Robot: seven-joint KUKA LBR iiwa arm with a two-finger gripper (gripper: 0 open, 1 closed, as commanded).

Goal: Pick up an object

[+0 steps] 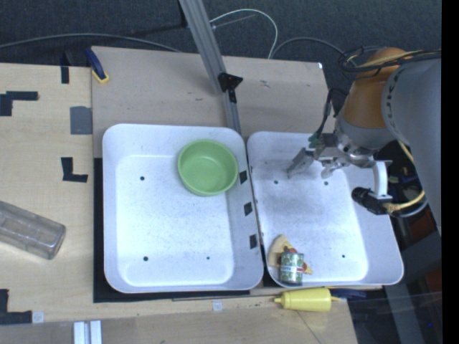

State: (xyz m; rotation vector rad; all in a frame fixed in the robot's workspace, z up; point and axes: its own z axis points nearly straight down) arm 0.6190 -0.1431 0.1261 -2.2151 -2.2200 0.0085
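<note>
Nearest to the camera, at the bottom edge of the worktop (165, 92), a yellow bottle (308, 300) lies on its side, just outside the front rim of the right bin (373, 260). Inside this bin, in its front left corner, a small metal can (290, 267) stands or lies on some yellow and orange item (277, 246) which I cannot identify well; they are touching. In the left bin (122, 213) a green bowl (208, 167) sits upright near the back right corner, close to the wall between the two bins. A clear plastic container (29, 230) lies on the worktop far to the left, well apart from both bins. The grey arm (401, 113) with its orange band reaches in from the right, and the jaws (313, 163) are over the back part of the right bin, spread apart, with nothing between them. They are well apart from the can and from the bowl. A grey metal pole (204, 34) crosses the back of the worktop at a slant.
</note>
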